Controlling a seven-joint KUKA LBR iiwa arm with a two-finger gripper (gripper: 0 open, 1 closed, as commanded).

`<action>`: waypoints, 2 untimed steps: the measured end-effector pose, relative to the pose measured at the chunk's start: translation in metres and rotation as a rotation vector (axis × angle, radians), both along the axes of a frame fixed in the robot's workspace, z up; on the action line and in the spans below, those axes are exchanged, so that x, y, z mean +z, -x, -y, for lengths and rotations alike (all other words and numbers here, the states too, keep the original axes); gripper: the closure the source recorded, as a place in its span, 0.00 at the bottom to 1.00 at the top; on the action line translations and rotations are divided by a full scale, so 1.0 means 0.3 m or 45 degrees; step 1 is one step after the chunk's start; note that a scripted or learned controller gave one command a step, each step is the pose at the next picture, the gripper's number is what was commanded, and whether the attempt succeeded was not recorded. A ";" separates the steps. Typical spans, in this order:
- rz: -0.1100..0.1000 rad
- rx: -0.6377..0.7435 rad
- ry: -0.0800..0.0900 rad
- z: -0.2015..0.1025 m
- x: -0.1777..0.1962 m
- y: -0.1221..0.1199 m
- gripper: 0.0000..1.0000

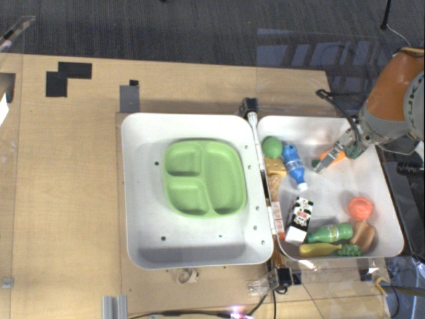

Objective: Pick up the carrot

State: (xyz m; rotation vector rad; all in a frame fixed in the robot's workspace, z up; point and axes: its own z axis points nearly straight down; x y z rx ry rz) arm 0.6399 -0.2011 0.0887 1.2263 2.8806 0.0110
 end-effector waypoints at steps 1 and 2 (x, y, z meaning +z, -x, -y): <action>-0.003 -0.667 -0.001 0.006 -0.002 0.003 0.00; 0.008 -0.654 0.001 0.004 0.043 -0.007 1.00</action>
